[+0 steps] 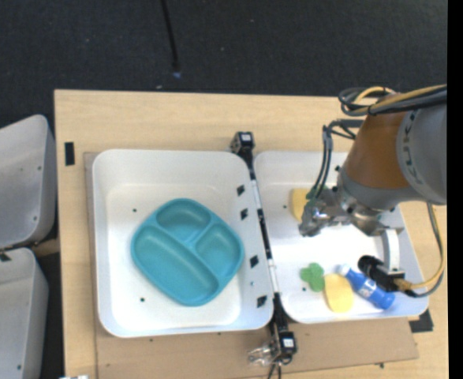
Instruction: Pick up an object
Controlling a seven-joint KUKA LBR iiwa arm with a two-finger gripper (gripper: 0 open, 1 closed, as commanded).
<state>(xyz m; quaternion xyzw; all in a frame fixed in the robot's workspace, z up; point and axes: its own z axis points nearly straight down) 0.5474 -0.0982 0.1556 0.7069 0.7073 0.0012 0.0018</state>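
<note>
I've got the arm (389,160) reaching in over the right bin (282,180), wrist low, and the pincer (316,219) sits down near the bin floor, just beside a yellow piece (297,203) at the bin's middle-left. Whether that pincer is open or closed, I cannot tell; the tip is a small grey blur from up here. Nothing visibly sits in it, so I'm not calling a grasp.

Candidates in this bin: that yellow piece by the tip, then a cluster along the near edge with a green object (313,275), a second yellow object (337,293) and a blue object (368,285) lying close together, the last two apparently touching. The left bin (113,180) carries a teal divided plate (186,249), well apart from the arm.

My worry from here: the yellow piece is partly tucked under the wrist, so the tip may come down on its edge and shove it toward the divider instead of straddling it. It could also skid on the smooth bin floor, and the dangling cables (326,164) might brush it.
</note>
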